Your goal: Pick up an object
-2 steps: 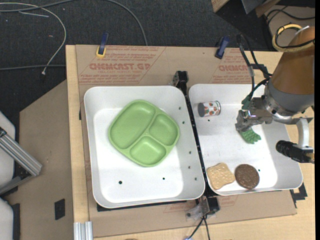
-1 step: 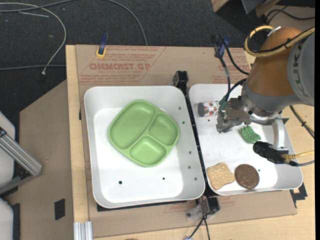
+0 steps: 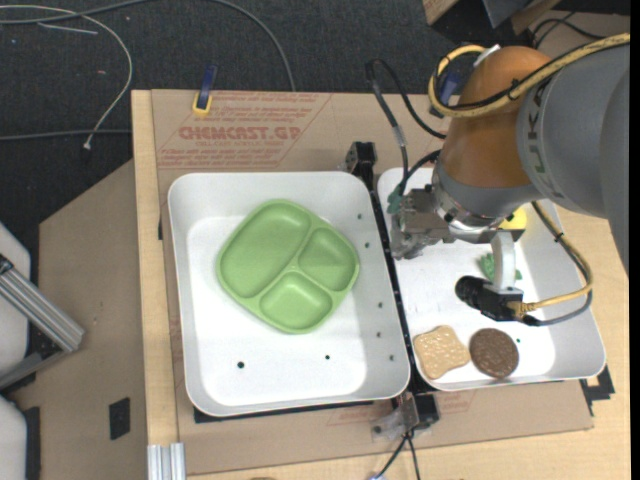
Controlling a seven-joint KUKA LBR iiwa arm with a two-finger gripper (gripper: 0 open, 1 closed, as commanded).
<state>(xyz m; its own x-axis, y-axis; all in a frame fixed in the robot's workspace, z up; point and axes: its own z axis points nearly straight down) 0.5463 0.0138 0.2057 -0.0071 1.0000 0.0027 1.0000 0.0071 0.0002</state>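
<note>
- The gripper [image 3: 418, 224] hangs low over the far left part of the right bin [image 3: 572, 346], close to the wall shared with the left bin [image 3: 181, 268]. The arm [image 3: 500, 98] hides its tip, so I cannot tell whether it is open or closed, and nothing can be seen held in it.
- The nearest candidates lie in the right bin's near left corner. They are a tan bread-shaped slice [image 3: 439, 352] and a brown disc [image 3: 494, 353], just beside each other and well short of the gripper.
- Risk: both pieces look thin and lie flat, so a straight descent may skid over the top or close on nothing but the bin floor.
- Risk: because they sit so near each other, a grasp on one may nudge the other, or pin both and drop them.
- Risk: the gripper is close to the dividing wall, so a slightly off descent could strike the rim.
- The green divided plate [image 3: 289, 265] lies alone in the left bin. It is broad, smooth and rounded, with three shallow wells, and probably offers only a raised rim to pinch.
- The slice looks speckled and matte with soft corners.
- The disc is dark and looks finely textured.
- The bins are glossy white, and likely slippery.
</note>
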